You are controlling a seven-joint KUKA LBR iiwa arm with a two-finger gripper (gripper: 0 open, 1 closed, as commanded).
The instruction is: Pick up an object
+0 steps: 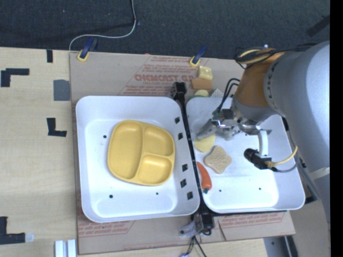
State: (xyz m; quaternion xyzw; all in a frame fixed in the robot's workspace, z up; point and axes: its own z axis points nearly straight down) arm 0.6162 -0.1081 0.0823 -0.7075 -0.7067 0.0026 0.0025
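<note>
The right bin (pixel 268 197) holds a slice of toast (pixel 217 159), a pale yellow rounded piece (pixel 204 142) just above it, and an orange carrot (pixel 204 176) by the bin's left wall. My gripper (pixel 213 126) hangs over the bin's upper left part, its metal fingers pointing left and down toward the pale yellow piece. Nothing shows between them. The grey arm with its orange band (pixel 256 87) comes in from the right and covers the bin's upper right corner.
The left bin (pixel 91 197) carries a yellow divided plate (pixel 141 152). A tan block (pixel 202 81) and a pale round item (pixel 201 93) lie on the cardboard beyond the right bin. A black cable plug (pixel 258 158) hangs over the right bin.
</note>
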